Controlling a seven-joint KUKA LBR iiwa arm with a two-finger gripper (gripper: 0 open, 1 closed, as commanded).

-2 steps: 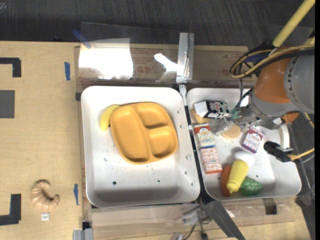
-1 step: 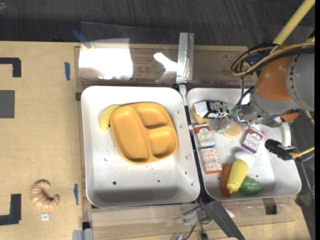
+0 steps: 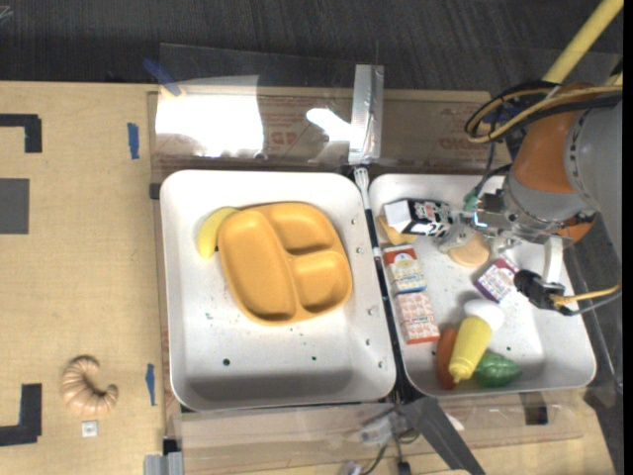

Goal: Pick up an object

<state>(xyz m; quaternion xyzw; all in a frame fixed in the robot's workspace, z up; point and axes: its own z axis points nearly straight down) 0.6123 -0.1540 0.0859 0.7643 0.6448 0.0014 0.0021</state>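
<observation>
While the arm (image 3: 554,156) reaches in from 3 o'clock, we log the gripper (image 3: 473,228) low over the right bin (image 3: 579,359), at the bin's 12 o'clock end. Whether it's spread or pinched we can't tell, since the wrist hides too much.

Right bin contents, approx: small dark-printed packet (image 3: 427,213) at 11 o'clock; tan round piece (image 3: 469,250) just below the gripper, poss. touching; purple packet (image 3: 496,281) near centre; two red-white cartons (image 3: 410,293) along the 9 o'clock wall; yellow bottle w/ white cap (image 3: 471,342), a red item beside it and green item (image 3: 497,369) toward 6 o'clock.

Left bin (image 3: 188,295): orange divided tray (image 3: 285,261) in the middle, banana (image 3: 208,230) tucked at its 10 o'clock edge. Croissant toy (image 3: 89,384) sits apart on the tabletop (image 3: 69,265), far at 8 o'clock.

Progress, our read: nothing seen lifted; every object rests in a bin. Approach looks done or nearly so, w/ the tan piece or dark packet the likeliest target. Grasp, lift and confirmation all left to do.
</observation>
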